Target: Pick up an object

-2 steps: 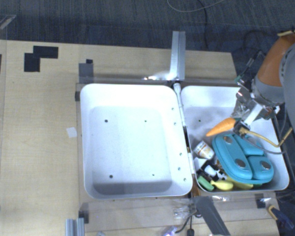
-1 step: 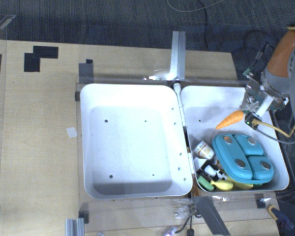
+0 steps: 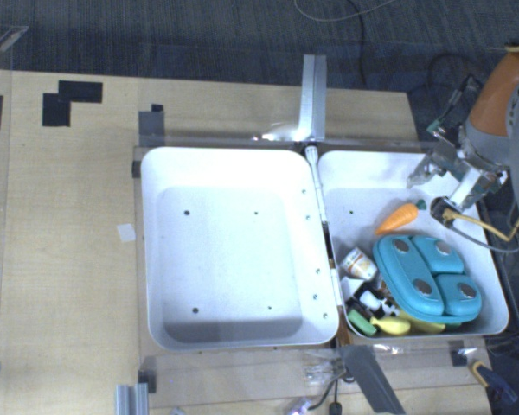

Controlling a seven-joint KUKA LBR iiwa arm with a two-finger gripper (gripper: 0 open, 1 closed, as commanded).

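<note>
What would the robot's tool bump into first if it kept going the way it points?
Probably the bare white floor of the right bin, just behind the orange carrot; the tool hangs above it, though depth is unclear.

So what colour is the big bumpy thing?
The big bumpy thing is teal blue, seen in the camera view.

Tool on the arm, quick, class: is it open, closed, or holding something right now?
Tool: cannot be told from this view; it is over the far right corner of the right bin.
</note>
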